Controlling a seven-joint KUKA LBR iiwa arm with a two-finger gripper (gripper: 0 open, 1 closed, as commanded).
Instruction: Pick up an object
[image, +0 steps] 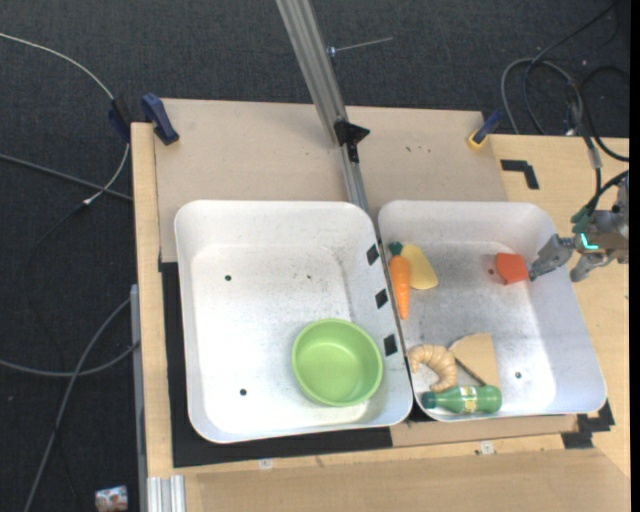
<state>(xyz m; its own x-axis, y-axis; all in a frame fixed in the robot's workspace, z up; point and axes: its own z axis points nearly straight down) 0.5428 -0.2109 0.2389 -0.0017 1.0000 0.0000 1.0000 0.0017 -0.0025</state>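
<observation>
Two white bins sit side by side, and the gripper is at the right bin's far right side.

From above: its fingers look open, with nothing between them. A red block lies just beside the fingertips. The same bin has a carrot, a yellow piece, a tan wedge and a green bottle. The left bin has a green bowl.
</observation>
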